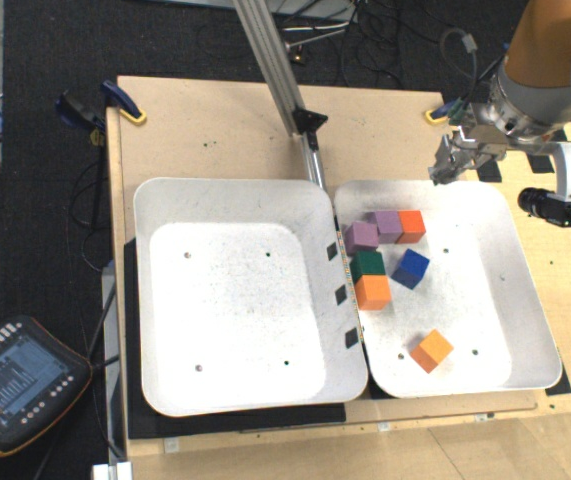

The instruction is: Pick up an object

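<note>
Hand [449, 165] above right bin's [525, 298] rim

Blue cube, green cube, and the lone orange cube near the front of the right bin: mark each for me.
blue cube [411, 267], camera view, on its top face
green cube [369, 264], camera view, on its top face
lone orange cube [431, 350], camera view, on its top face

1. The gripper [452, 166] hangs over the far edge of the right bin [510, 298], holding nothing.
2. Against that bin's left wall cluster two purple cubes [375, 230], an orange-red cube [411, 225], a green cube [369, 264], an orange cube [372, 292] and a blue cube [411, 267].
3. Another orange cube [431, 350] lies apart, toward the near edge.
4. The left bin [165, 218] adjoins on the bench [215, 118].
</note>
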Controlling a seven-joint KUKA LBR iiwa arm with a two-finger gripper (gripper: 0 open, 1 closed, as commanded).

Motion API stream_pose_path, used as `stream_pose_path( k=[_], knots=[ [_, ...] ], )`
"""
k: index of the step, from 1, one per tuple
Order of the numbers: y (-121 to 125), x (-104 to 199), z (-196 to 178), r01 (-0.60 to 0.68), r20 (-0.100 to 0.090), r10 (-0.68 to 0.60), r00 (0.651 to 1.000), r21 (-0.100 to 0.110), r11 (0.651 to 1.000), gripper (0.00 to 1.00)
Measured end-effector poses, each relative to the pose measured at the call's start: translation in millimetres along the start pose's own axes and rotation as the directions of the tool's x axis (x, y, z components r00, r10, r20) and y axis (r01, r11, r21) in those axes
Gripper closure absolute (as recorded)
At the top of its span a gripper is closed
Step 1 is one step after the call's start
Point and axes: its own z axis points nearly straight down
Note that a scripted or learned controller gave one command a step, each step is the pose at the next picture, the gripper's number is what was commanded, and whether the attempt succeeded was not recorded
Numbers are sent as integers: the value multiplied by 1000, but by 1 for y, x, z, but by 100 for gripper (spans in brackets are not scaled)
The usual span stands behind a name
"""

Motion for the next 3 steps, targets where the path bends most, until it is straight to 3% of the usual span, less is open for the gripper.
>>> stream_pose_path(
  k=[1,3],
  knots=[
    [-11,51,18,4,-4,-4,1000,11,1000,100],
    [-31,154,23,4,-4,-4,1000,11,1000,100]
  ],
)
